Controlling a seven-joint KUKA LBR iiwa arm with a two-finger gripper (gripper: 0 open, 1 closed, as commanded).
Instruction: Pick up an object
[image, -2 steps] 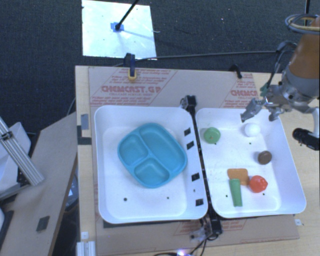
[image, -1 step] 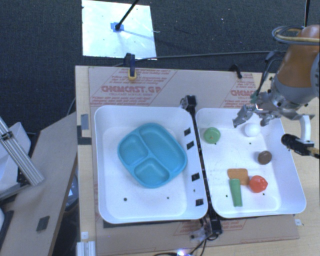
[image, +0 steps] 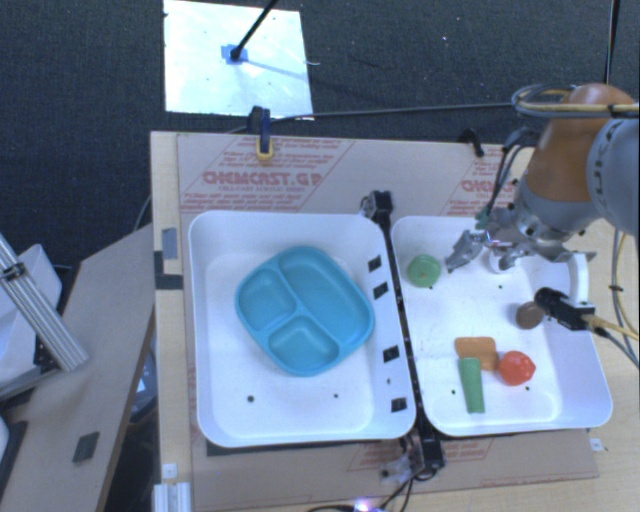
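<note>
The tool (image: 478, 250) hung over the far part of the right bin (image: 585, 405), its fingers spread apart with nothing between them. A round green ball (image: 424, 269) lay just beside the tool, toward the divider (image: 397, 320) between the bins. Nearer the bin's front edge sat an orange block (image: 477, 349), touching a green stick (image: 471, 385), with a red lump (image: 516, 367) just beside them and a brown lump (image: 529, 316) behind it. Bare white floor lay open between the ball and the block. A smooth blue sectioned plate (image: 303, 309) filled the middle of the left bin (image: 215, 400).
</note>
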